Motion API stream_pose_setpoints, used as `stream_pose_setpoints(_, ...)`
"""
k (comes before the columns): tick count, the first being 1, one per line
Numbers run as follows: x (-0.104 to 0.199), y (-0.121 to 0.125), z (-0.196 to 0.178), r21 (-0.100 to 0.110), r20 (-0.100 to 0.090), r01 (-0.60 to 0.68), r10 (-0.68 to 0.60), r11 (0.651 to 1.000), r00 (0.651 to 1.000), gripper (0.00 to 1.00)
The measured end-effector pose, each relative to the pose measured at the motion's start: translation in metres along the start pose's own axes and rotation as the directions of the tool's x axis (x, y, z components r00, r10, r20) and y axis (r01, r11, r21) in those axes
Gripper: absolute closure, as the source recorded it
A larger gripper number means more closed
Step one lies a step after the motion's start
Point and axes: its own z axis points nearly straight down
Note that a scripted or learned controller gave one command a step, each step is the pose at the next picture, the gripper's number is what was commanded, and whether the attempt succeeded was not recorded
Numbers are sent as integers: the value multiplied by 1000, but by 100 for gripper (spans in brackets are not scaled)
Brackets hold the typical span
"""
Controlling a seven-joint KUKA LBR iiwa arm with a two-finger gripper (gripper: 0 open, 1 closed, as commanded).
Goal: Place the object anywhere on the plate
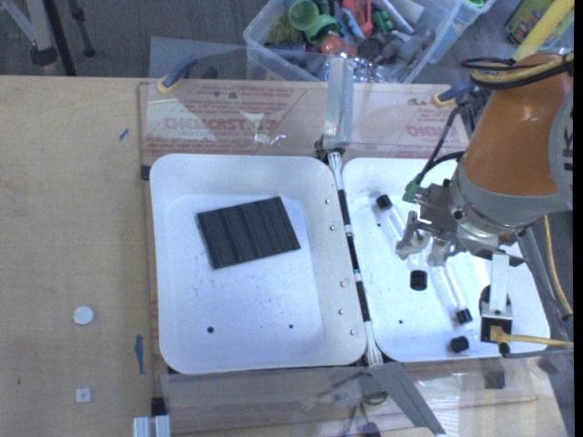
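Note:
A dark grey ribbed plate (248, 230) lies flat in the left bin (182, 326), toward its back. Small clear tubes with black caps lie scattered in the right bin (401, 335): one near the back left (383, 202), a black-capped piece (418, 280) in the middle, and two more at the front (464, 315) (457, 344). My gripper (422, 246) hangs over the middle of the right bin, just behind the black-capped piece. Its two silver fingers (407, 242) stand apart, open, with nothing between them.
A metal divider (351, 244) runs between the two bins. A clear tub of colourful toys (355, 16) stands behind the bench. The orange band of the arm (515, 135) covers the right bin's back right. A yellow cable (533, 339) crosses the front right corner.

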Motion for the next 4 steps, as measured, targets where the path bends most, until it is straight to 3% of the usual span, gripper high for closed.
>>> stream_pose_setpoints(1,49,-17,6,-1,1,-203,203,979,979,100)
stream_pose_setpoints(2,133,-44,-155,0,1,-305,305,952,952,100)
stream_pose_setpoints(3,181,-61,-154,-2,0,-70,70,998,998,100)
stream_pose_setpoints(4,202,-68,-154,-2,0,214,-214,977,977,100)
